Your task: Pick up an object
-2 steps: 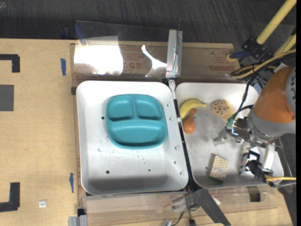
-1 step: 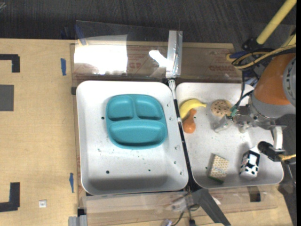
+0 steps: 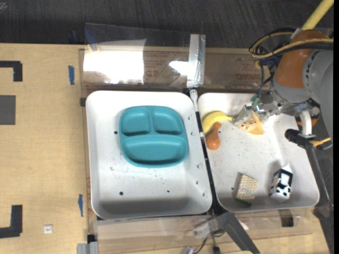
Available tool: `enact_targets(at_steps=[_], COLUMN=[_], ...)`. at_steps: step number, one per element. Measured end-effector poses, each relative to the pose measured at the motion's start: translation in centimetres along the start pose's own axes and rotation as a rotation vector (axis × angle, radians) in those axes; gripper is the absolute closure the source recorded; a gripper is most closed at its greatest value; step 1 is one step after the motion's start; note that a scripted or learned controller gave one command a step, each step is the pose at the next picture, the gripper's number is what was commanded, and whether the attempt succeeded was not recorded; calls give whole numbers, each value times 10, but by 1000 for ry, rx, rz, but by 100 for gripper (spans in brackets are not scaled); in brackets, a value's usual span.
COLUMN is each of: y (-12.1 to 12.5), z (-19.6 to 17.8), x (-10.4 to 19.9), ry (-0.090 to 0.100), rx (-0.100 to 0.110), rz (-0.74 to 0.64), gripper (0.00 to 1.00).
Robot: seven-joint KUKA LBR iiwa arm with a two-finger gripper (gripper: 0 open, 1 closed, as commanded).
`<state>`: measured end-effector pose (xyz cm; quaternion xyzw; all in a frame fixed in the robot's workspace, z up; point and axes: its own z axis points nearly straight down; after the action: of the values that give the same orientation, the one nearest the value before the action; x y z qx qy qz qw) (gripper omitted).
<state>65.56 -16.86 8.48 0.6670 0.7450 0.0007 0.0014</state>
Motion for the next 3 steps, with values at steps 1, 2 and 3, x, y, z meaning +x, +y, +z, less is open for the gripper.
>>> enact_targets(at_steps=[1, 2, 3], y=[3, -8, 16], z=[-14, -30, -114], x=[0, -23, 22], ry=[-3, -3, -1], rx=[-4, -6, -1], rz=[-2, -106, 135], gripper=[100, 100, 100])
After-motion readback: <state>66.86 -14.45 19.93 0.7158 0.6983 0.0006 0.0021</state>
